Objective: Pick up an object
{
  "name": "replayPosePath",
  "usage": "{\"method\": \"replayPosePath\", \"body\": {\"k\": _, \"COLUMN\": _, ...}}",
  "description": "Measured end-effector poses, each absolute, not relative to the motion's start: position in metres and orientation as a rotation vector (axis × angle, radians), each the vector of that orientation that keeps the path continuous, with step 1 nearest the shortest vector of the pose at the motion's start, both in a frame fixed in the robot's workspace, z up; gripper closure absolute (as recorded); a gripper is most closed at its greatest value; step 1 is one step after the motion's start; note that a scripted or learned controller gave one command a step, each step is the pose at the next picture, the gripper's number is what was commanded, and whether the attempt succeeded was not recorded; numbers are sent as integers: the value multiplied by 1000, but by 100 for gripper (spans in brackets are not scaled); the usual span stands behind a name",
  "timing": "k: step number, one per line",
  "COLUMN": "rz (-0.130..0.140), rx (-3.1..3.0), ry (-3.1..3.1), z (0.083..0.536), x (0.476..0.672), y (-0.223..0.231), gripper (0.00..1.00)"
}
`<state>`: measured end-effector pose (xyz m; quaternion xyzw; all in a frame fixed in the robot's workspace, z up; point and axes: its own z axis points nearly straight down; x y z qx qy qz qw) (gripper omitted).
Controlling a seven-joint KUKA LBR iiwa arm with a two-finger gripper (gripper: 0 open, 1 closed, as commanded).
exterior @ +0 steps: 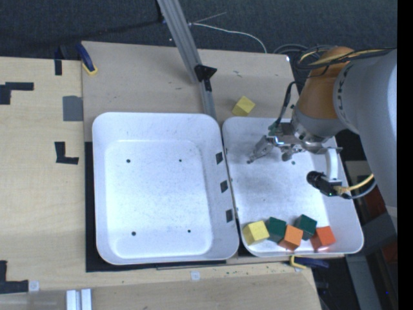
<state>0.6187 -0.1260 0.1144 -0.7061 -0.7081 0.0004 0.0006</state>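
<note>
The arm [361, 102] runs off the right edge, so its base is cut off. Its wrist covers part of the right bin's [258, 173] far right corner. The gripper [258, 154] is small and blurred. The grey pole [184, 41] leaves through the top edge.

place: robotics lab — taped plywood bench [155, 82] | twin white bins [103, 173] | loose cables [232, 31]

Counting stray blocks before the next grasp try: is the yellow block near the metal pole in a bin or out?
Out. The yellow block lies on the brown bench board, just beyond the right bin's far rim.
</note>
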Motion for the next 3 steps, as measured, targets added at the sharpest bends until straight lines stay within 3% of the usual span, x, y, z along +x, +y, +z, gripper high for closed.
{"method": "replayPosePath", "body": {"k": 1, "rz": 4, "rx": -2216, "ry": -2223, "z": 90, "x": 626, "y": -100, "gripper": 0}}
{"method": "replayPosePath", "body": {"k": 2, "rz": -5, "rx": -2226, "ry": -2228, "z": 188, "x": 641, "y": -130, "gripper": 0}}
{"method": "replayPosePath", "body": {"k": 3, "rz": 1, "rx": -2220, "ry": -2224, "z": 177, "x": 661, "y": -138, "gripper": 0}}
